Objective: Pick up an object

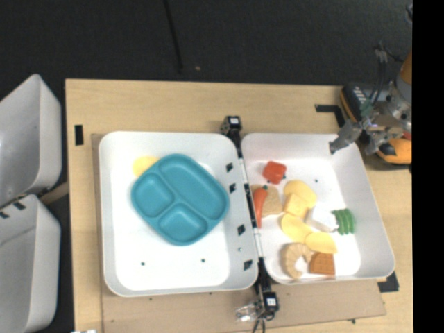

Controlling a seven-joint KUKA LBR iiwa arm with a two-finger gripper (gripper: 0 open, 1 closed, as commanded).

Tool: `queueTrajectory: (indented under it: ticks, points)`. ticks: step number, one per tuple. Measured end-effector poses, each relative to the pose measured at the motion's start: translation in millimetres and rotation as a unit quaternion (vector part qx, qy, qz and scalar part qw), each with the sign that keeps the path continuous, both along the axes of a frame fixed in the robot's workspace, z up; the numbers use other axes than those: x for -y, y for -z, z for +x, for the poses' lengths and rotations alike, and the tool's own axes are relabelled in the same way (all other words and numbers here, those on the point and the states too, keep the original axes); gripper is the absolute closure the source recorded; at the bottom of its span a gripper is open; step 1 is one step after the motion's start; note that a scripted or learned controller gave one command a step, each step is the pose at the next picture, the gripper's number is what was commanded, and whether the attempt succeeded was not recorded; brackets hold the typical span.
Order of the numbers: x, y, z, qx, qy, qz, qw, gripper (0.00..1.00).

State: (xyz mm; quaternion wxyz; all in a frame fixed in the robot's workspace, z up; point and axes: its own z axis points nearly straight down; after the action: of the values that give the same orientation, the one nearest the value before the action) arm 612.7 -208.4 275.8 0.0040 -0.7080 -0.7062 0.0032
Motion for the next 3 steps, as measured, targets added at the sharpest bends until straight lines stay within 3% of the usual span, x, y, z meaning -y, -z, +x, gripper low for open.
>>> queueTrajectory:
  ticks: [1,3]
  points:
    - [-1,-8,2,0.006,-0.001,-0.0009,1.0000,0.00]
    - [10,91,-4,0.004,-0.001,-0.0013,1.0000,0.00]
